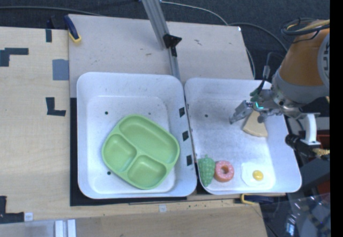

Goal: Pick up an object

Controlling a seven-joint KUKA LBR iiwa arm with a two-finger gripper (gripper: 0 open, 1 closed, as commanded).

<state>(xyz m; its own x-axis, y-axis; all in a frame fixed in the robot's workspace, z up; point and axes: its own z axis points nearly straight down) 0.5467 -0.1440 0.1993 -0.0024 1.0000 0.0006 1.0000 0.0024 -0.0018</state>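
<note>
You've got two white bins side by side on the bench. The left bin holds a green tray with three compartments, lying flat near the bin's middle, slightly toward the front.

The right bin has four things in it. Along the front edge, from left to right: a green leafy toy tucked in the front left corner, a pink donut touching or just beside it, then a fried egg, white with a yellow yolk, a bit apart from the donut. Further back, toward the bin's right side, lies a tan wedge, maybe bread or cheese; you can't tell which.

The arm comes in from the right, orange band above the wrist. The gripper sits low over the right bin, just beside the wedge's upper left edge. Its fingers look spread apart, one reaching left and one over the wedge, with nothing clamped between them. Contact with the wedge is unclear from this angle.
</note>
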